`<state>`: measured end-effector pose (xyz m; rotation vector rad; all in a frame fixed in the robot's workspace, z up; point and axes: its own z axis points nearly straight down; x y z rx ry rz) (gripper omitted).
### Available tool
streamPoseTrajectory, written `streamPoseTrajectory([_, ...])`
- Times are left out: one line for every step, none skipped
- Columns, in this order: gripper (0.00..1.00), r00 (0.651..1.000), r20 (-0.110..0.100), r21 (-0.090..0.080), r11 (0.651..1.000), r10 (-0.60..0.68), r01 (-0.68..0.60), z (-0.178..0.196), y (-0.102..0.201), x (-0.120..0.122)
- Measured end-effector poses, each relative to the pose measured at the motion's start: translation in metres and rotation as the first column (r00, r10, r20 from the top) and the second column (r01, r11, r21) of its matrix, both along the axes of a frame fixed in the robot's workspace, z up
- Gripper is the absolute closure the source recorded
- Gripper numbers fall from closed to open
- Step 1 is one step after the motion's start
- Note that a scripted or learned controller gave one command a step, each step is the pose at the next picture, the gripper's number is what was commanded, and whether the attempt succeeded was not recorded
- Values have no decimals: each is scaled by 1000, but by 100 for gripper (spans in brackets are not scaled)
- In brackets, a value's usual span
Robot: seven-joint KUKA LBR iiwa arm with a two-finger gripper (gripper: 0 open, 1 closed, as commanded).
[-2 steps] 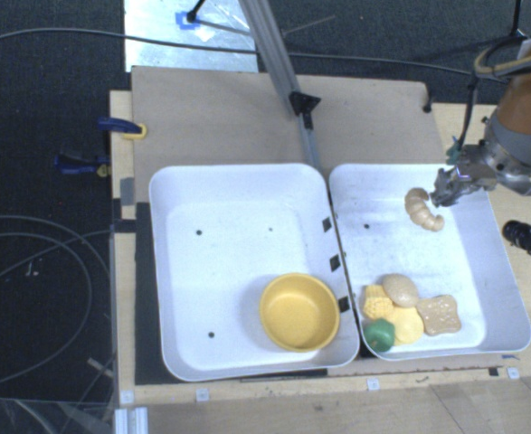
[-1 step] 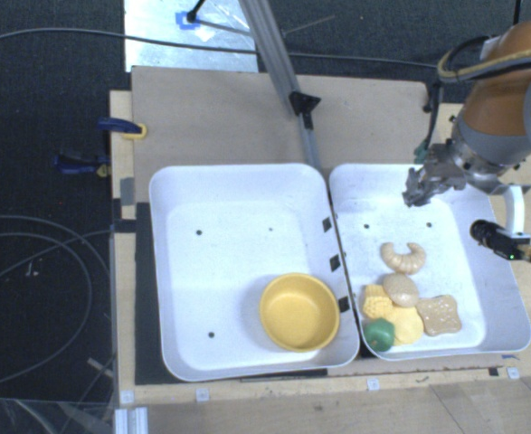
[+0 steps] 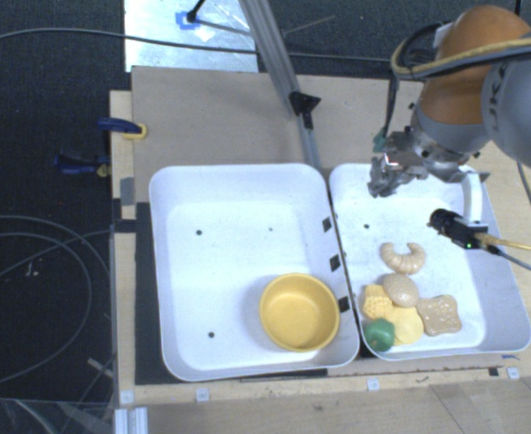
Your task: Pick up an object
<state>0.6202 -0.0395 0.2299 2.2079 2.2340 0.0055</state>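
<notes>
My gripper (image 3: 383,184) hangs over the far part of the right bin (image 3: 500,333), well above its floor, with nothing seen between its tips. Toward the near end of that bin lies a cluster of toy foods: a pale croissant (image 3: 403,257), a beige round bun (image 3: 399,288), a tan biscuit (image 3: 439,315), a yellow corn piece (image 3: 377,303), a yellow lump (image 3: 407,326) and a green ball (image 3: 380,334). The gripper is apart from them, further back in the bin than the croissant.
A yellow bowl (image 3: 298,311) sits at the near right of the left bin (image 3: 184,242). A slanted metal pole (image 3: 274,52) crosses above the bench at the back. Blue clamps (image 3: 111,143) grip the bench's left edge.
</notes>
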Motion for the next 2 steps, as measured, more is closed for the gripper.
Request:
streamPoseTrajectory([100, 1000, -2, 0, 1000, 0, 0, -9, 56, 3])
streamPoseTrajectory([100, 1000, 1, 1, 1000, 0, 0, 0, 117, 16])
